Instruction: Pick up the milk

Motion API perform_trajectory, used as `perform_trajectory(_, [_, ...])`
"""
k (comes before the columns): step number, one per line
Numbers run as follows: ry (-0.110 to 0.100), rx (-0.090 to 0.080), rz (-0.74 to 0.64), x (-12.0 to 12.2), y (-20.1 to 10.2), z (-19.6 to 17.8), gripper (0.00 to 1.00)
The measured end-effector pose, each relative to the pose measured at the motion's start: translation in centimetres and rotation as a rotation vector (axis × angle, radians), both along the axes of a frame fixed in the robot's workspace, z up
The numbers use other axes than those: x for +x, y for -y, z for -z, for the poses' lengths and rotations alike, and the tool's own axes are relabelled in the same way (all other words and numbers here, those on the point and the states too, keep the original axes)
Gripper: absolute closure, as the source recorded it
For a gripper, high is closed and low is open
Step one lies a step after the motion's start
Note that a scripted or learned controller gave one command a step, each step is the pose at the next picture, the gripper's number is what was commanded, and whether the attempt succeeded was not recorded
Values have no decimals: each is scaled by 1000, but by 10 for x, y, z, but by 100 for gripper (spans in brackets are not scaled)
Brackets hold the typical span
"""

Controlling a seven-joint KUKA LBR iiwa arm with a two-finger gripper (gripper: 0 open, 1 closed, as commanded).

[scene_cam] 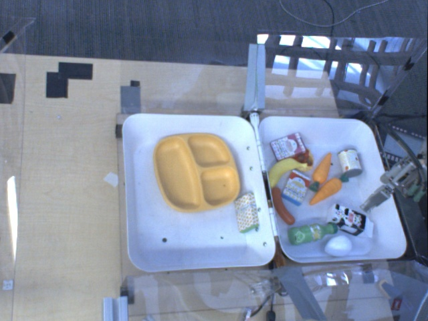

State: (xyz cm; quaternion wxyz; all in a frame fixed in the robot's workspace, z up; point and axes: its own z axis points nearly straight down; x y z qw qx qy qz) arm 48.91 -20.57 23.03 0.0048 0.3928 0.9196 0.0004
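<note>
The milk [349, 219] is a small black-and-white cow-patterned carton lying flat in the right bin [374, 136], toward its front right. My gripper [370, 202] reaches in from the right edge, tilted down to the left. Its tip hangs just right of and slightly above the carton's far corner, and it holds nothing that I can see.
Around the milk lie a white egg [338, 245], a green bottle [311, 233], two carrots [325, 190], a can [348, 161], a blue-and-red carton [295, 187], a banana [286, 170], a sausage [283, 206] and a red carton [289, 146]. The left bin holds a yellow divided plate [196, 171] and a patterned packet [247, 212].
</note>
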Motion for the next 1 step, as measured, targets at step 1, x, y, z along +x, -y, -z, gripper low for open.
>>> perform_trajectory(1, [3, 0, -63, 2, -19, 118, 0])
